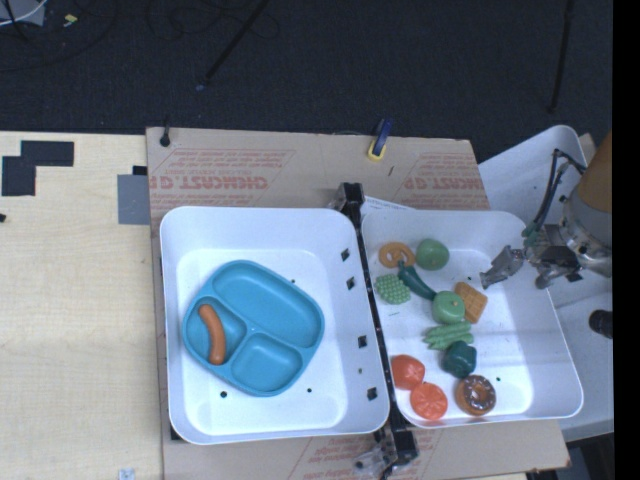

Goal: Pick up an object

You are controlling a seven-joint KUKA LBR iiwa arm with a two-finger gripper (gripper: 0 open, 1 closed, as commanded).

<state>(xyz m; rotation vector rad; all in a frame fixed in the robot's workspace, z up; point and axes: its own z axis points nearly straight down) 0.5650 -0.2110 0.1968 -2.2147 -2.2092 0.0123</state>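
Donut point(476, 394) and two red pieces point(418, 387) sit nearest, at the right bin's point(535, 353) front edge. Gripper point(512, 265) hovers over that bin's far right part, fingers spread, holding nothing. I judge approach phase. Nearest pick: orange block point(471, 301), just beside green veg point(449, 308) — I'd drop straight down and avoid clipping neighbours.
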